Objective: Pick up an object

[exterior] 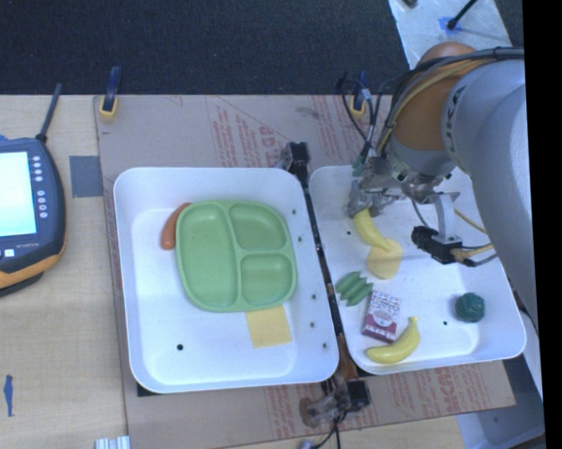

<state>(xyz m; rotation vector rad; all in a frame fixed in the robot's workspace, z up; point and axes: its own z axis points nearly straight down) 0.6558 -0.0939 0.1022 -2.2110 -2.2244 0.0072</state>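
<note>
Banana piece (369, 231), lying at twelve o'clock in the right bin (489, 344), is sitting directly under the gripper (374, 197); whether the jaws are released or clenched cannot be told. Curved, it is likely rolling aside if pinched off-centre, and the yellow wedge (386, 259) touching it at five o'clock risks being nudged.

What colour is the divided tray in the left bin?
Light green, seen in the camera view: divided tray.

Looking like a robotics lab: teach pendant (17, 209) lying on the bench (54, 372), cables trailing beside toy-filled white bins (148, 367).
</note>
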